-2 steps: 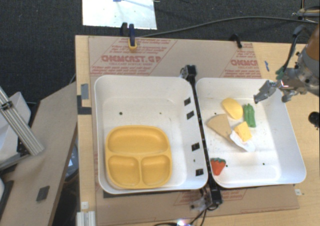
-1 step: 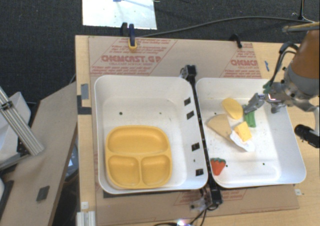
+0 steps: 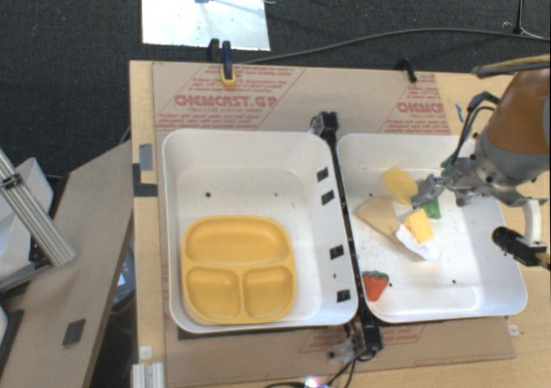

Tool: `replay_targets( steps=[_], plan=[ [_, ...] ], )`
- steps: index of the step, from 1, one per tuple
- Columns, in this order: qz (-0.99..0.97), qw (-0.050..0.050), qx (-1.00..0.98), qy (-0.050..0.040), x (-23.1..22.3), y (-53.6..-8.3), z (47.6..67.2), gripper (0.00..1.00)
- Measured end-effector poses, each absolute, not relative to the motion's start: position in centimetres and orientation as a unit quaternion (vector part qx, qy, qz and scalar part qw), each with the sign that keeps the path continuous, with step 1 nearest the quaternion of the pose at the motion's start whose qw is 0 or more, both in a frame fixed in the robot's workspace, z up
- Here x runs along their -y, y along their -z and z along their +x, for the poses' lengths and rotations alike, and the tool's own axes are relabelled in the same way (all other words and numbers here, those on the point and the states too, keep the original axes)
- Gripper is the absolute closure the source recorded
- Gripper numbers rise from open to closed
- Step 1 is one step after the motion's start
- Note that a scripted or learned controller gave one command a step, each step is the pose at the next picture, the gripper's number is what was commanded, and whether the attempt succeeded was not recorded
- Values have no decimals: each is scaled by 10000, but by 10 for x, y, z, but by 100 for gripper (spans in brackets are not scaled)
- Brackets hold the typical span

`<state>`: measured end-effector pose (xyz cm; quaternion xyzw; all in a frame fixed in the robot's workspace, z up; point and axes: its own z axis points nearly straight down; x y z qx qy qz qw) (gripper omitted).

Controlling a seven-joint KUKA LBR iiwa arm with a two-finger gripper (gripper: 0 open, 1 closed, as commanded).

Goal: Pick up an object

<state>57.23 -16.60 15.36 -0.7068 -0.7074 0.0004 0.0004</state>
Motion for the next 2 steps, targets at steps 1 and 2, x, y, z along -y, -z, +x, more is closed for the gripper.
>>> replay_targets(
  steps=[1,2],
  plan=[
    [-7058,6,7084,-3,163,-108,580,0],
    [-7065,-16,7077,8,164,-121,581,100]
  ],
)
